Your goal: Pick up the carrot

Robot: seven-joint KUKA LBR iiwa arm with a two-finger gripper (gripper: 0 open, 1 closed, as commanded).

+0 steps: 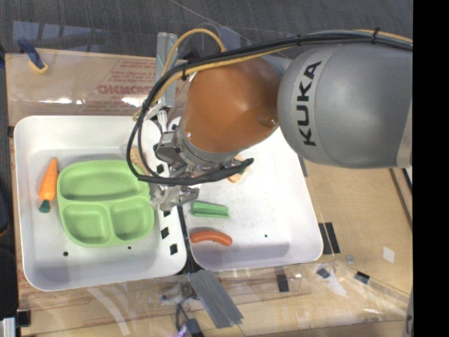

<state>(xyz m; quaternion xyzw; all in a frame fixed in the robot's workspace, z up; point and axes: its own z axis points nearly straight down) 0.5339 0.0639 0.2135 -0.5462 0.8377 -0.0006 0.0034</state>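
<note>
At the near edge of the table (365, 209), grey tape and small black clips sit just in front of the two white bins. In the right bin (280, 223), an orange-red sausage-shaped piece (210, 238) lies closest to the front wall, near the seam where the bins meet. Just behind it lies a green bean-like piece (210, 208), also flat on the bin floor.

In the left bin (28, 209), a green divided tray (105, 201) with three compartments takes up the middle of the floor. The carrot (48, 184) lies beside the tray's left edge, orange body pointing away and its green stem end toward the front; it rests on the bin floor, outside the tray, well apart from the arm.

The tool (170, 194) hangs over the seam between the bins, at the tray's right edge; whether its tips are apart or together I cannot tell, and nothing shows between them. Above it the orange band (224, 107) and grey KUKA-marked link (344, 104) cover the back of the right bin, with black and yellow cables looping round. Beyond the bins lies a sheet of clear plastic with red print (105, 83).
</note>
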